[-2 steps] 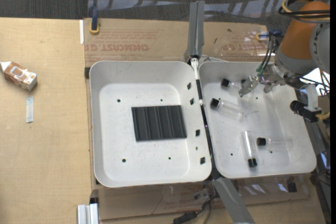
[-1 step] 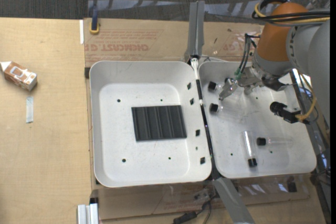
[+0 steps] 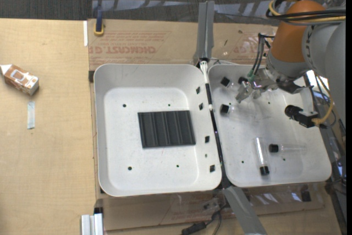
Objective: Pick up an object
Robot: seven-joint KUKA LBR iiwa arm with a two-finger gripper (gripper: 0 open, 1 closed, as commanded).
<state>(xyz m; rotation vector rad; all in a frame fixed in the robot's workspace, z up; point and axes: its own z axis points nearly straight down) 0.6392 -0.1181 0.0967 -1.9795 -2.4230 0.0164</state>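
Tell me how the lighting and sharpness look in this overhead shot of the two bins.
Camera view: even, soft light, with faint shadows inside the left bin; the dark ribbed pad reads crisp. The right bin has a washed-out floor, so the clear tubes nearly vanish. The pincer area looks slightly blurred, and the arm's orange band shows a mild highlight.

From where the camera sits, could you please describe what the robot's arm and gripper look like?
The arm is light grey and rounded, with an orange band above the wrist. Yellow and black cables loop over it. The gripper is small, metallic grey, with a green wire beside it.
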